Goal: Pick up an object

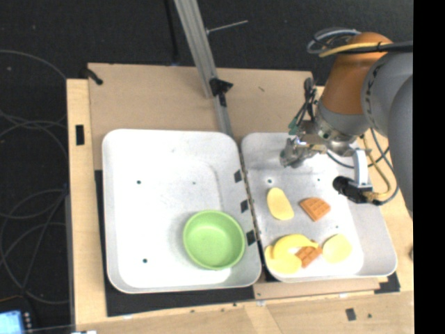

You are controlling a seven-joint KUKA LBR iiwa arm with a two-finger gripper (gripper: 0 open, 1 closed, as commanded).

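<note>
The left bin (139, 179) sits at center-left of the frame and holds 1 green bowl (214, 239) near its lower right corner, just beside the wall it shares with the right bin (259, 148). Most of that left bin is bare, so there is plenty of room around the bowl except on the wall side.

In the right bin, the candidates lie in the lower half: a pale yellow oval piece (279, 204), an orange waffle-like piece (314, 208), then lower down a yellow round piece (286, 250) with a small orange piece (308, 256) touching it, and another yellow piece (336, 248) just beside those.

The hand (295, 152) hangs over the upper part of the right bin, above bare floor; whether it is open or closed I cannot tell, and nothing shows between its tips. By my reading, nothing is picked yet. The oval piece and the waffle-like piece stand apart from the walls, giving the easiest approach; the lower cluster is crowded and near the bottom rim.
</note>
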